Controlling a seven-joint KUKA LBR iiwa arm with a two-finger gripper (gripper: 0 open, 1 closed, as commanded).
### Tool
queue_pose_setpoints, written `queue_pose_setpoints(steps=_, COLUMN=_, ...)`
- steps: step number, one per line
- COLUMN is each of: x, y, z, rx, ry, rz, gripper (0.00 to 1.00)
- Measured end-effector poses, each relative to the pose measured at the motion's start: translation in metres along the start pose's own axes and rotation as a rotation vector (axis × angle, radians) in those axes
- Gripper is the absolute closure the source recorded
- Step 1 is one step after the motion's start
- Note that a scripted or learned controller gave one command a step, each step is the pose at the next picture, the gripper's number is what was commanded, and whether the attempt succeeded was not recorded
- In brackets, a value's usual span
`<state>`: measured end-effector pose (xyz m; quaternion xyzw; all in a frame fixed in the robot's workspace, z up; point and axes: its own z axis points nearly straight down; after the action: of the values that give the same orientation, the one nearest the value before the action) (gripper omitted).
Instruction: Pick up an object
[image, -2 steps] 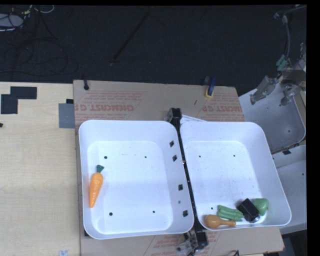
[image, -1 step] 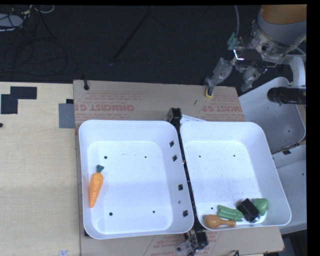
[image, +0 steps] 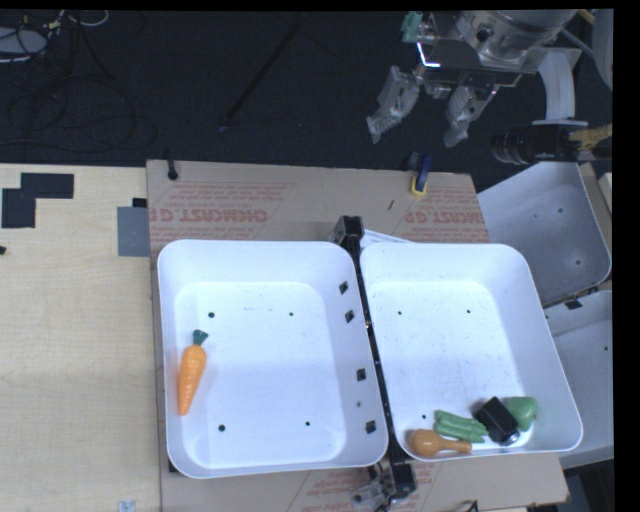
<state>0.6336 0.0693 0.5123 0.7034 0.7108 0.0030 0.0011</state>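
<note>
A toy carrot (image: 191, 376), orange with a small green top, lies lengthwise against the left wall of the left bin (image: 255, 262), its leafy end pointing toward the back of the bench. The plastic piece looks smooth and tapered, and it sits alone on that bin's white floor, which is dotted with a few small dark holes. The shallow bin has rounded corners and a glossy, moulded rim; it rests on a sheet of brown printed cardboard (image: 300, 205) laid over a pale wood-grain benchtop (image: 70, 330). A black clip strip (image: 362, 340) runs between the two bins where their rims meet. In the right bin (image: 450, 262), a cluster of items is gathered in the near right corner: a tan pear-shaped toy (image: 436, 443) at the front, a green pod-like toy (image: 460, 426) just behind it, a black block (image: 497, 419) resting on the green pieces, and a rounded green object (image: 522, 408) beside the block. A small blue and yellow clamp (image: 421, 174) stands at the cardboard's far edge. High above the back of the bench, well apart from both bins, the gripper (image: 428, 114) hangs with its two pale fingers (image: 392, 105) spread and nothing between them, pointing down and slightly leftward from the arm's metallic wrist (image: 500, 35) at the upper right.
</note>
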Motion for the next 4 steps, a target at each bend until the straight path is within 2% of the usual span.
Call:
queue_pose_setpoints(steps=1, x=-0.054, y=0.010, z=0.010, rx=0.009, ry=-0.004, rz=0.014, gripper=0.00)
queue_pose_setpoints(steps=2, x=-0.107, y=0.009, z=0.004, rx=0.008, ry=-0.004, rz=0.015, gripper=0.00)
queue_pose_setpoints(steps=3, x=-0.189, y=0.008, z=0.009, rx=0.009, ry=-0.005, rz=0.017, gripper=0.00)
queue_pose_setpoints(steps=4, x=-0.289, y=0.007, z=-0.028, rx=0.005, ry=-0.007, rz=0.018, gripper=0.00)
